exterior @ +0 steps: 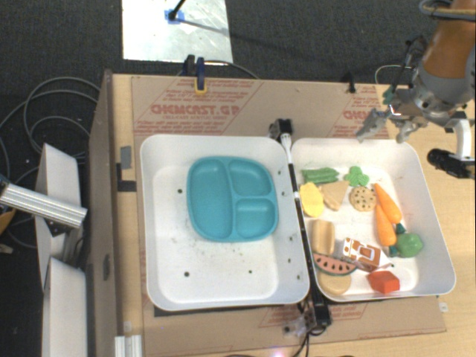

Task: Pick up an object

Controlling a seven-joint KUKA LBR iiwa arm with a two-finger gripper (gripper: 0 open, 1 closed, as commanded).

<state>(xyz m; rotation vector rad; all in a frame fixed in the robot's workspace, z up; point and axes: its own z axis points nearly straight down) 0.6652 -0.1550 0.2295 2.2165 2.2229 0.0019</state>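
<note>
Cardboard-lined bench (223, 106); dark floor (59, 28) around.

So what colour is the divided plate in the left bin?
Teal blue; the divided plate shows best in the camera view.

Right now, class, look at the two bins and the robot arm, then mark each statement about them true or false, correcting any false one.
1. The blue divided plate lies in the left bin. True.
2. The toy foods are heaped in the left bin. False: they lie in the right bin.
3. The hand is holding the cookie. False: the cookie lies in the right bin, and the hand hangs above that bin's far rim with nothing between its fingers.
4. A watermelon slice lies near the right bin's front edge. True.
5. The orange carrot lies on the blue plate. False: it lies in the right bin.
</note>
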